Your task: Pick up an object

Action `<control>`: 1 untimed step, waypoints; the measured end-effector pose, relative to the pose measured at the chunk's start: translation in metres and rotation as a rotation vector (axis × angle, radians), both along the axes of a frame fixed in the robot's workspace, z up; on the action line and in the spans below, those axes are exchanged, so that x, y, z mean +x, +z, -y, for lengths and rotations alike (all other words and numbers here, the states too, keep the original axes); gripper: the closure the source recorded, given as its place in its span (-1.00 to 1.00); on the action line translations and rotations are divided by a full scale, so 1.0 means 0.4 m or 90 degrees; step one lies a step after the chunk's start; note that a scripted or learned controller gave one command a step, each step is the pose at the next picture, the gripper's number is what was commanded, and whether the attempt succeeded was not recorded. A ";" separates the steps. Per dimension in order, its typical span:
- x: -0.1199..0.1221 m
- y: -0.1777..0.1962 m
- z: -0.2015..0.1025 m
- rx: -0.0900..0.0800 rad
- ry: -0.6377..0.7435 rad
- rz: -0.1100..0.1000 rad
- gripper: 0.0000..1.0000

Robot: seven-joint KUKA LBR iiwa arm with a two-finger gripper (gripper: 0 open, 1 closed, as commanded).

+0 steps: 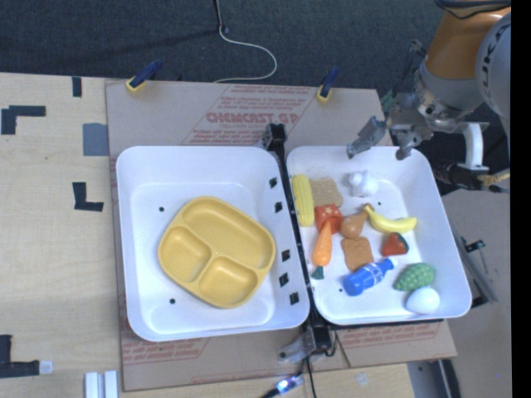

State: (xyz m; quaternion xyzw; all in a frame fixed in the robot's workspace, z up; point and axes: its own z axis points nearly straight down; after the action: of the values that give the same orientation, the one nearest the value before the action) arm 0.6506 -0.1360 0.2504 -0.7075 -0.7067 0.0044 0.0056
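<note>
The gripper (pixel 383 143) hangs at the upper right of the frame, over the far rim of the right bin (pixel 444 214). Its two dark metal fingers (pixel 362 140) are spread well apart, one pointing lower left, the other a short stub to its right, with nothing between them. Above them the arm (pixel 465 31) rises grey and rounded, with a glossy orange band.

Just below the fingers, inside the smooth white plastic bin, lies a small white lumpy piece (pixel 358 181). Left of it sits a tan square slice like bread (pixel 325 192), and against the bin's left wall a ribbed yellow corn cob (pixel 302 200). Under these are a red blocky piece (pixel 328 216), a tapered orange carrot (pixel 322 245), a brown pear-like shape (pixel 355 223) and a flat orange-brown slab (pixel 357 252). A curved yellow banana (pixel 390 220) lies toward the middle right, with a red strawberry-like piece (pixel 395 244) below it. Near the lower edge are a blue bottle (pixel 366 277), a knobbly green piece (pixel 414 276) and a smooth white egg (pixel 423 300).

The left bin (pixel 141 189), in the centre of the frame, holds a matte yellow plate (pixel 216 250) with rounded corners and three compartments. Both bins rest on a brown cardboard sheet (pixel 241 114) with red print.
</note>
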 end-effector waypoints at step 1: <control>0.006 0.020 0.000 -0.001 0.002 0.008 -1.00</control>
State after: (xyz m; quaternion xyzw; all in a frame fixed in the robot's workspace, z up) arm 0.6529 -0.1358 0.2583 -0.7065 -0.7077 0.0005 0.0003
